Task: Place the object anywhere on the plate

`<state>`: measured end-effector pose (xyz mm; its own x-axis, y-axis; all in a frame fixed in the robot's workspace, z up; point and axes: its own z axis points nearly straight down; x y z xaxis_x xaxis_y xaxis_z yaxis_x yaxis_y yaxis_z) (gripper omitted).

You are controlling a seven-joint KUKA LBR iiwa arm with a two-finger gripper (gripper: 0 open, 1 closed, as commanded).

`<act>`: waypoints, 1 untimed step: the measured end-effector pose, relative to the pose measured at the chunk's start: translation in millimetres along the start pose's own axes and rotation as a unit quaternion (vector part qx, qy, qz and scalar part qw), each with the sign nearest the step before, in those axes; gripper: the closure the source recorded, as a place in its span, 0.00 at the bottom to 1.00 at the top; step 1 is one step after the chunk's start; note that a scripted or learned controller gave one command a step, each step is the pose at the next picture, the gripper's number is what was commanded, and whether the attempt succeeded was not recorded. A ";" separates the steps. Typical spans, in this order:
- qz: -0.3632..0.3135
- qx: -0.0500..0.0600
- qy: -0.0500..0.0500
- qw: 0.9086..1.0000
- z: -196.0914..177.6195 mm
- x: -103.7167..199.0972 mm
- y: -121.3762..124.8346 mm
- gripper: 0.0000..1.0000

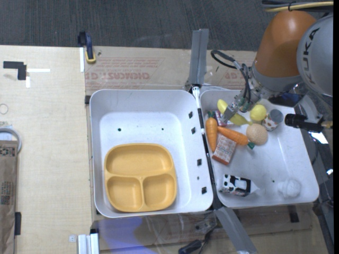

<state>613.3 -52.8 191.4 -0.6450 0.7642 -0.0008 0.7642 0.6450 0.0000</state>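
Hovering in the right bin [296,157], hand [233,109] sits over the yellow toys [248,115]; can't tell its state. Plate [140,176] in left bin [143,110].

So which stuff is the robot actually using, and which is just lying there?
For the job: gripper, down among the toy food in the right bin; yellow plate in the left bin.

Just lying about: carrots, egg, lemon, toy cow, small packet.
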 end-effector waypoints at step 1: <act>-0.061 0.000 0.000 0.998 0.0 58.2 41.4 1.00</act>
<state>607.4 18.3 191.4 -0.7336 0.6796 -0.0003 0.6796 0.7336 -0.0008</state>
